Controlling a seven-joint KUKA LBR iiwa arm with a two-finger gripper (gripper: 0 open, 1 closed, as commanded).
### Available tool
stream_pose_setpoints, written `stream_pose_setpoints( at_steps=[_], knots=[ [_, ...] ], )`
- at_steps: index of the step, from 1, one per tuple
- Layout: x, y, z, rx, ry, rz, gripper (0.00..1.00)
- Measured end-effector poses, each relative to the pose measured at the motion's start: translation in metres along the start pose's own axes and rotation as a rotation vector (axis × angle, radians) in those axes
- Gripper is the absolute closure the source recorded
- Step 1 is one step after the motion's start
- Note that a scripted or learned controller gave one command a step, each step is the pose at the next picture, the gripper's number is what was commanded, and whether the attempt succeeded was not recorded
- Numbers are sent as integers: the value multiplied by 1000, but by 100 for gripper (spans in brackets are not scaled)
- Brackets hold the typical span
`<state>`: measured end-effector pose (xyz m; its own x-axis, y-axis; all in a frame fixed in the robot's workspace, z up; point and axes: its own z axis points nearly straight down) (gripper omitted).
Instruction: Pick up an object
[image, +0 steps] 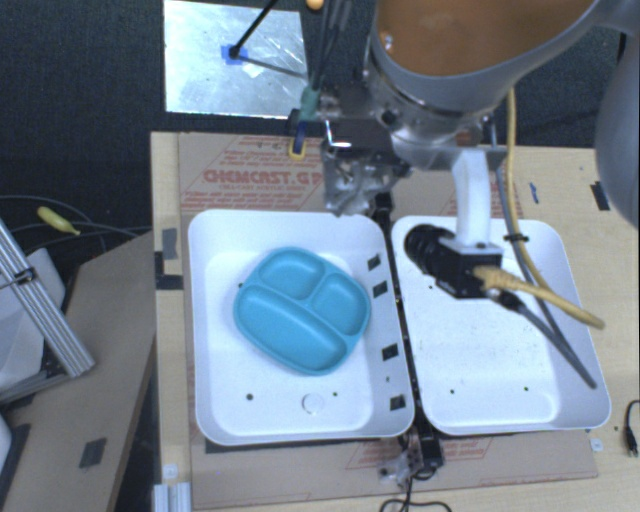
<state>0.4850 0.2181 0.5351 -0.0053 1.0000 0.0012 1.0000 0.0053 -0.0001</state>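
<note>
A light blue divided plate with three compartments lies flat in the middle of the left white bin. My gripper hangs above the far edge of that bin, near the divide between the two bins, up and to the right of the plate. It is raised well off the bin floor and nothing shows between its metal fingers. The grey arm with its orange band fills the top right of the view.
The right white bin sits beside the left one, with small black clips along the shared divide. Both bins rest on a cardboard sheet. An aluminium frame stands at the far left.
</note>
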Motion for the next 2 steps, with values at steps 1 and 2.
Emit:
stream_pose_setpoints(
  at_steps=[1, 2],
  knots=[
    [-31, 1, 19, 0, -1, 7, 100],
    [-49, 41, -1, -6, 0, 7, 100]
  ],
)
